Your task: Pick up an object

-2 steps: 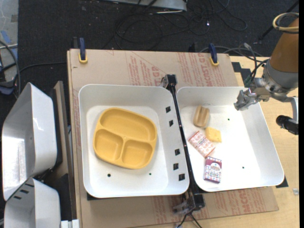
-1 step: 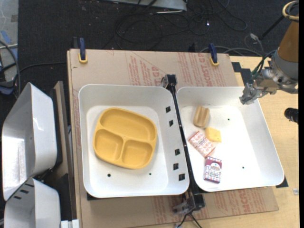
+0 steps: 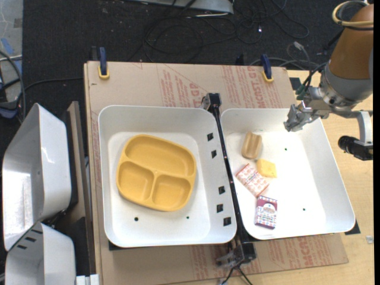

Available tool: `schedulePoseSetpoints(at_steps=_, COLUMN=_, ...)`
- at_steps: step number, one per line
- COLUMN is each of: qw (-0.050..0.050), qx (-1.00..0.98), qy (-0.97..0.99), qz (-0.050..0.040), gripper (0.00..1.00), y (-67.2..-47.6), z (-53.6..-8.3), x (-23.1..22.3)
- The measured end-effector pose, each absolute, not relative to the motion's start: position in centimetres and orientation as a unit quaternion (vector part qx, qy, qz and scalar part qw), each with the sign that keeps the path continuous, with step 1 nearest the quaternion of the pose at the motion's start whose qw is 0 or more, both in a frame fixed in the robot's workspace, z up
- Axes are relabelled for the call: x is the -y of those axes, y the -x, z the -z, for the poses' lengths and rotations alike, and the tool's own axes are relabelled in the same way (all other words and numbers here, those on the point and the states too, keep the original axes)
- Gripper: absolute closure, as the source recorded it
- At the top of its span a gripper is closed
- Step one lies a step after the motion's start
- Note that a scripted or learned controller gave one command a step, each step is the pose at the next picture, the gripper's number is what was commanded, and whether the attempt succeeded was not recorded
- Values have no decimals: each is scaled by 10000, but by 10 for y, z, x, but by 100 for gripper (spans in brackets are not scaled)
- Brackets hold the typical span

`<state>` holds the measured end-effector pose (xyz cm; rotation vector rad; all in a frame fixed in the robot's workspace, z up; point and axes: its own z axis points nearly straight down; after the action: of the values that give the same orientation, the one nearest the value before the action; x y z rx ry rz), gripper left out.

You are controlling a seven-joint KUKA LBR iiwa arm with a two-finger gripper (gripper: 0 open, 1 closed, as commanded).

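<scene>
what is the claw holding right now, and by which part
Nothing. The claw hangs over the right bin's far edge with nothing between its fingers.

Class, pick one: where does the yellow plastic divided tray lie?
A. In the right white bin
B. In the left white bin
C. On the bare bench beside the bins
B: the yellow plastic divided tray lies flat on the floor of the left white bin.
</scene>
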<state>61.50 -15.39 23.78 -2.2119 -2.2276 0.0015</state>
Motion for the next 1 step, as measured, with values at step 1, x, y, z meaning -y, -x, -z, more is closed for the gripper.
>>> schedulePoseSetpoints(at_steps=1, qw=15, qx=7100, qy=7042, qz=1, gripper=100, y=-617, z=-244, x=105)
